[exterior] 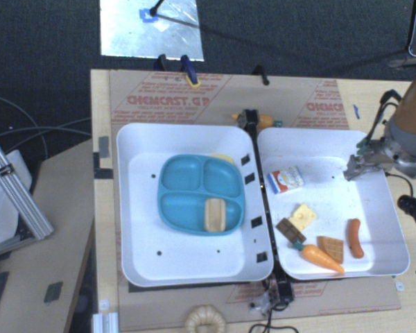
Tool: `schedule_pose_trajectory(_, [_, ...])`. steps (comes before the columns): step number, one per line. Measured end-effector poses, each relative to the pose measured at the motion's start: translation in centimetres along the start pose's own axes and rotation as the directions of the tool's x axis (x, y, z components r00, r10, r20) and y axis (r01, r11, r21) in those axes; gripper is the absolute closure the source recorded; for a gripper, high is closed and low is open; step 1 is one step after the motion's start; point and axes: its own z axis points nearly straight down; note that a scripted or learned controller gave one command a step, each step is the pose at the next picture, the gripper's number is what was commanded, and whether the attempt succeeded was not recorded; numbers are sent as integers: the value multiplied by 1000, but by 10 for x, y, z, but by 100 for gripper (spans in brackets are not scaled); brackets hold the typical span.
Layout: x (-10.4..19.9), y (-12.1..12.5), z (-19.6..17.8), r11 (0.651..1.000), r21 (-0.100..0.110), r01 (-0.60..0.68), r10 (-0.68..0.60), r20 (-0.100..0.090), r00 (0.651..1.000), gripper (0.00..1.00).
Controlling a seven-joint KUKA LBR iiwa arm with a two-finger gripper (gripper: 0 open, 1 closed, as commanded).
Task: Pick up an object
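Gripper (352,170) sits over the right bin (395,220), near its upper right part, at the end of the arm (409,123), which enters from the right edge. Finger state: cannot tell; the tip reads as one dark grey mass at this res. Nothing seen between the fingers. Gripper is apart from all items in the bin.

Right bin contents:
- Carton (286,180), white w/ red and blue print, lying flat in upper left area, closest item to the gripper but still apart from it.
- Cheese (304,216), pale yellow wedge, approx centre of bin, below the carton.
- Choc bar (290,230), dark brown, just beside the cheese at its lower left, appears to touch it.
- Carrot (321,257), orange, lying near the front wall, tip pointing right.
- Cracker (330,247), brown square, just above the carrot, touching or overlapping it.
- Sausage (355,238), reddish, lying roughly upright in view, right of the cracker, apart from it.

Left bin (142,255): holds a blue plate (187,193) w/ compartments, roughly centred. Bread (215,214), tan slab, lies in the plate's lower right compartment. Pale yellow item (224,158) shows at the plate's upper right rim, mostly hidden; ID not possible.

Surroundings: both bins rest on a cardboard sheet (166,99) w/ red print, on the bench. Blue clamp (189,70) at the sheet's back edge. Metal plate (151,18) lies on dark floor behind the bench.
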Motion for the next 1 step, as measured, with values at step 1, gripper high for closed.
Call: schedule_pose_trajectory(1, [-5, 2, -64, 1000, -1, 0, 0, 1, 1000, 100])
